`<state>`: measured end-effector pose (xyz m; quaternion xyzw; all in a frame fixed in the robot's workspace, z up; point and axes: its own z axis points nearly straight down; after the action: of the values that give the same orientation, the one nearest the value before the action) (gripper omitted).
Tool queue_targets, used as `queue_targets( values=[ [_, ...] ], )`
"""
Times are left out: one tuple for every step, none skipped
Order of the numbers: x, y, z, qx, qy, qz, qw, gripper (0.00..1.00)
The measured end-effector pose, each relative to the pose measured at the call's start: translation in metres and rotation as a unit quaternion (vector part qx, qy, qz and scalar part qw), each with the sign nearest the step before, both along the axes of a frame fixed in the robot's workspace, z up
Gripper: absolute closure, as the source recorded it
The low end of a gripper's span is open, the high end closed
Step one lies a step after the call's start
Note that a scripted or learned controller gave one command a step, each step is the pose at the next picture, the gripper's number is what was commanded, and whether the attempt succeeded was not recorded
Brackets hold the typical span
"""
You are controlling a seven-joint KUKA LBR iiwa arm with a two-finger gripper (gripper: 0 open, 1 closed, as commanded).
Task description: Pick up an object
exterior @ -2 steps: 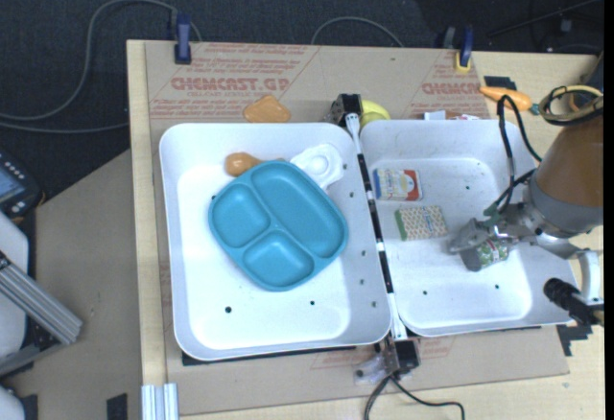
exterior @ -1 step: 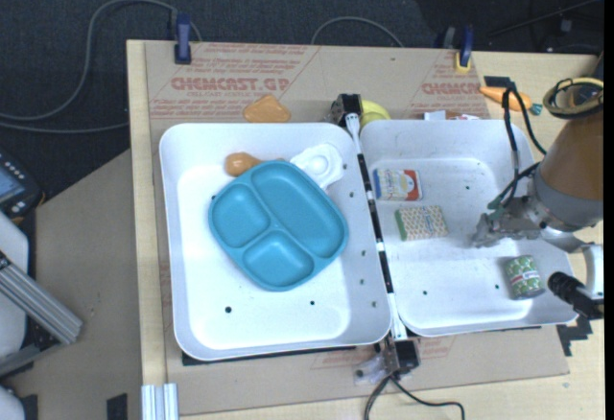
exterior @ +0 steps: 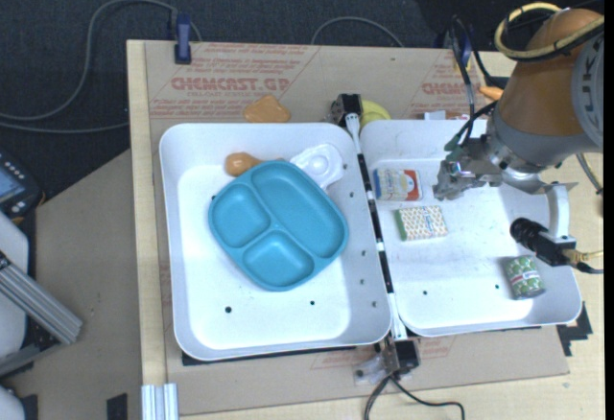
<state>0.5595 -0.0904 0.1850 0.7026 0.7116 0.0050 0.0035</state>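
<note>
One green bundle (exterior: 525, 276), one speckled packet (exterior: 421, 222), one red-white packet (exterior: 396, 184) share one bin (exterior: 460, 289).

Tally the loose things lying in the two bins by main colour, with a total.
Blue: 1, divided plate
Orange: 1, small lump
White: 1, moulded piece
Red and white: 1, packet
Patterned: 2, flat block, small can
Total: 6

— What sits on the bench (exterior: 230, 73)?
— Two white bins, edge to edge: left bin (exterior: 173, 217), right bin (exterior: 480, 320).
— Anything else?
— An orange lump (exterior: 266, 108) behind the left bin, a yellow thing (exterior: 375, 110) near the seam, and a blue clamp (exterior: 182, 37) on the far edge.
</note>
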Motion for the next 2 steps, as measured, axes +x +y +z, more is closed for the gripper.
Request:
queue_targets(
  values=[
    [0.0109,-0.0124,-0.0391,-0.0011,0.008,-0.006,1.0000,1.00],
    [0.0111,-0.0122,-0.0370,-0.0010,0.006,-0.006,1.0000,0.00]
  ],
)
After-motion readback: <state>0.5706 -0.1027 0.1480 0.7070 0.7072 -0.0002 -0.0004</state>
